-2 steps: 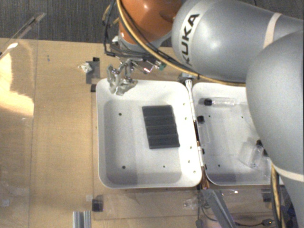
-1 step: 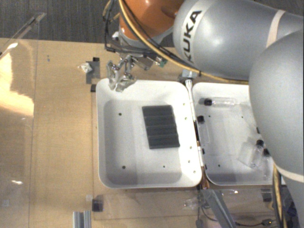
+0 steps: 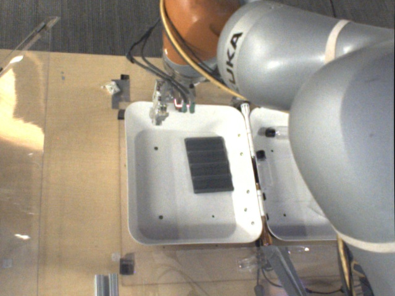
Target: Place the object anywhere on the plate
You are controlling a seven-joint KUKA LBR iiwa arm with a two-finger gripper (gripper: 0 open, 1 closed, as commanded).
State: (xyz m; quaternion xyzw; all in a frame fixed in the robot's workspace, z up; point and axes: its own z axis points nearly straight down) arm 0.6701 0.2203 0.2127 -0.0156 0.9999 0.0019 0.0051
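A dark ribbed rectangular plate point(image 3: 210, 164) lies flat in the middle of the left white bin point(image 3: 143, 184). My gripper point(image 3: 171, 105) hangs over the bin's far left corner, above and to the left of the plate and apart from it. A small pink and green spot shows at the gripper's tip; I cannot tell what it is. The orange-banded wrist point(image 3: 191, 23) hides what is directly under it.
The right white bin point(image 3: 278, 214) sits beside the left one, mostly covered by the grey arm point(image 3: 321, 103). Two small dark bits point(image 3: 269, 132) rest near its left wall. Black brackets point(image 3: 121, 94) stand on the wooden bench point(image 3: 62, 177) outside the left bin's corners.
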